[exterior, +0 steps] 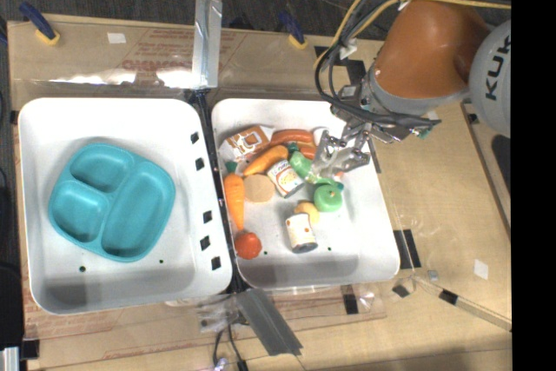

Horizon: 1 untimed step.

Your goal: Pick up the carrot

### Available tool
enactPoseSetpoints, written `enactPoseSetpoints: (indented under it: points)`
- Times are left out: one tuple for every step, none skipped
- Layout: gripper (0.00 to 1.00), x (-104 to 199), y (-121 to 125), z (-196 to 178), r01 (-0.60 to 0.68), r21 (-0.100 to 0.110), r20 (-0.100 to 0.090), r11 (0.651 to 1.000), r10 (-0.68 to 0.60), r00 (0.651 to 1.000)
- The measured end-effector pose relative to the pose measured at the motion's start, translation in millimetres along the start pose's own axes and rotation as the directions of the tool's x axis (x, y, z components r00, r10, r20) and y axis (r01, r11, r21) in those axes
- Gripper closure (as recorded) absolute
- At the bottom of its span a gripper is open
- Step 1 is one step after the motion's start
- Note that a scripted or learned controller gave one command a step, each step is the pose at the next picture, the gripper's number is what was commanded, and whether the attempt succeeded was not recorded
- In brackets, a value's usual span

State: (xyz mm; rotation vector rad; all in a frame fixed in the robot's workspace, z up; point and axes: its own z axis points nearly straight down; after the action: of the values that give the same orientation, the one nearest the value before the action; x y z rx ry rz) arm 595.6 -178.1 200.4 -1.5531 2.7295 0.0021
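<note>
Camera view: I find the carrot point(234, 201) lying along the left wall of the right bin point(372, 246), above a red tomato point(248, 245). My gripper point(335, 159) hangs over the clutter on the far right, well apart from it; I cannot tell its state. Risk: descending here, it would strike the green item point(327, 197) or the small can point(285, 178), and the bin wall would crowd any approach to the carrot.

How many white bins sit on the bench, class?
2. The left bin holds a teal divided plate; the right bin holds the toy food, including the carrot, with the hand above it.
</note>
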Motion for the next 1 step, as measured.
enactPoseSetpoints:
  points:
    - [1.0, 46.2, 34.4, 5.4, 0.298, -0.003, 0.0, 0.955, -0.298, 0.955]
